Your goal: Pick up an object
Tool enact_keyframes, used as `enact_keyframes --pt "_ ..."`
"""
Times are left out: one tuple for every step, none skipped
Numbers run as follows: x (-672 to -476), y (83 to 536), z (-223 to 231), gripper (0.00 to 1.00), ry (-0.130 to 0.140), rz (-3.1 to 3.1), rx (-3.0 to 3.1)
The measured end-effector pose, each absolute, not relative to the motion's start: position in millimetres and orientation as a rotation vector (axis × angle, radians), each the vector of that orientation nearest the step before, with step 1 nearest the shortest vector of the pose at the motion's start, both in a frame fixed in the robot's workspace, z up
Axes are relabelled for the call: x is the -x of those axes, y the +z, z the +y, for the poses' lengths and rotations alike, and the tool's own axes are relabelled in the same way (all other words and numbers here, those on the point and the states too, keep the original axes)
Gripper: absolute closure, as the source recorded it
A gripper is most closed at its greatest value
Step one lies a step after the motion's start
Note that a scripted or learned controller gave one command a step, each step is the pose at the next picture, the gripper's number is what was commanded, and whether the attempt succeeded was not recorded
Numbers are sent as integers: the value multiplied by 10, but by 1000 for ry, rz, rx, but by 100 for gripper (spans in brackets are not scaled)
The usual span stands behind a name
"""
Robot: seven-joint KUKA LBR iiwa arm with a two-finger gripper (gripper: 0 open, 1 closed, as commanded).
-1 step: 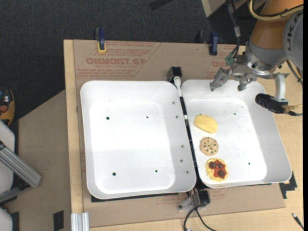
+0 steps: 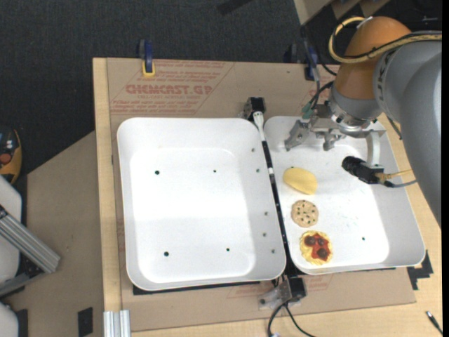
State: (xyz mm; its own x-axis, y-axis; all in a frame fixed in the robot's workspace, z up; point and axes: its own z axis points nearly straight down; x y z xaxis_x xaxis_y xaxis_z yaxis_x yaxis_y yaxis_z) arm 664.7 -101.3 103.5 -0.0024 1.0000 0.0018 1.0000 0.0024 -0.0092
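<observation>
The flat brown cardboard sheet (image 2: pixel 184 86) that covers the counter under the two bins carries red printing along its far edge. The large line reads "CHEMCAST" followed by letters that look like "G P", in outlined block capitals. Smaller red lines run above and below it, too fine to make out. The print is cut off at an angle on its right end. No other writing, number or label can be read anywhere else.

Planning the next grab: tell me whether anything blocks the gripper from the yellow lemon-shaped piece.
Nothing visible does. The gripper hangs above the right white bin's bare floor; the yellow lemon-shaped piece lies just beyond.
</observation>
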Motion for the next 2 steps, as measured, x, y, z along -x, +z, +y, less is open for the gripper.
enact_keyframes --pt "-6684 1909 -140 0 -12 -2235 2215" --pt "-6673 1961 -198 100 -5 -2225 2222"
